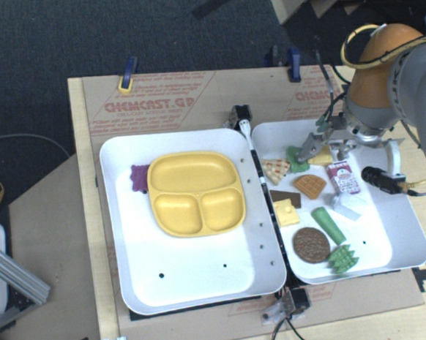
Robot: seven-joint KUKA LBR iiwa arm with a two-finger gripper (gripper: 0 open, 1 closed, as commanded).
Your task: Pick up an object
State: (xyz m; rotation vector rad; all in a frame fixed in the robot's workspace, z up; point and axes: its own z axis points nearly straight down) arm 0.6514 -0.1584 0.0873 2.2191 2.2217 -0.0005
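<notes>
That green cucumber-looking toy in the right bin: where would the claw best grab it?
Probably across the middle of the green cucumber, from straight above. It lies flat and slanted, long and narrow, so fingers should straddle its short width. The brown round patty sits close on one side, leaving little room there.

The scene is viewed from one fixed camera set above the brown board-covered surface, looking down at a slant. Both shallow white plastic bins are taken in whole from moderate height, and the grey arm is seen at the right.
</notes>
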